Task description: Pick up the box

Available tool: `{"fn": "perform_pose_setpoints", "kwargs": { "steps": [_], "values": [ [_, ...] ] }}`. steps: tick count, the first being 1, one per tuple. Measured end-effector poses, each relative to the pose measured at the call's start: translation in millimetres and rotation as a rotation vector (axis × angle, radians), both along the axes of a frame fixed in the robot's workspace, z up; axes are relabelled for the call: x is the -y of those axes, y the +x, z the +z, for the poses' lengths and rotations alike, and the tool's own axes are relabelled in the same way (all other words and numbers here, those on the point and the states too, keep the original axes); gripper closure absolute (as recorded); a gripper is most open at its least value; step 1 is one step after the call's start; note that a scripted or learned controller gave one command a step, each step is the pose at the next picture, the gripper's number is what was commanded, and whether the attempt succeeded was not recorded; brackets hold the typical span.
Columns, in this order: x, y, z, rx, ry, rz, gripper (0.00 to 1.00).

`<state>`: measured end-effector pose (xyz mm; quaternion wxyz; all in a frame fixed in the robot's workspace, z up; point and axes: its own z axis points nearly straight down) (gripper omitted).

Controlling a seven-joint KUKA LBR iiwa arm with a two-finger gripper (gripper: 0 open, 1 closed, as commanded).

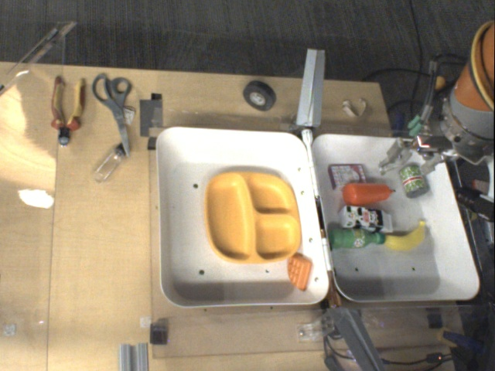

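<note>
In the right bin (pixel 456 284) a small flat maroon box (pixel 345 174) lies near the back left corner. A black-and-white patterned carton (pixel 363 219) lies lower down, towards the bin's middle. My gripper (pixel 405 158) hangs over the back right part of this bin, to the right of the maroon box and apart from it. A small green can (pixel 414 181) sits right below the gripper; whether they touch is unclear. The arm's orange band (pixel 473 83) is at the right edge.
An orange-red carrot-like item (pixel 368 193), a green bottle (pixel 356 239) and a yellow banana (pixel 407 238) crowd around the carton. The left bin (pixel 178 207) holds a yellow divided tray (pixel 252 215) and a small orange piece (pixel 300 271). Scissors (pixel 116 107) and pliers (pixel 66 107) lie on the bench.
</note>
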<state>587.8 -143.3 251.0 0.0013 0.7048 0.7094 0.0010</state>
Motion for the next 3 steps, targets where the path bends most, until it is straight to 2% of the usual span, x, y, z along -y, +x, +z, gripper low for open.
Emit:
{"fn": "perform_pose_setpoints", "kwargs": {
  "steps": [1, 2, 3],
  "values": [
    [-81.4, 45.5, -45.1, 0.000, 0.000, 0.030, 0.00],
    [-53.1, 59.8, -146.5, 0.020, -0.002, 0.042, 0.00],
    [-52.7, 62.5, -133.0, 0.028, -0.006, 0.044, 1.00]
  ]
}}
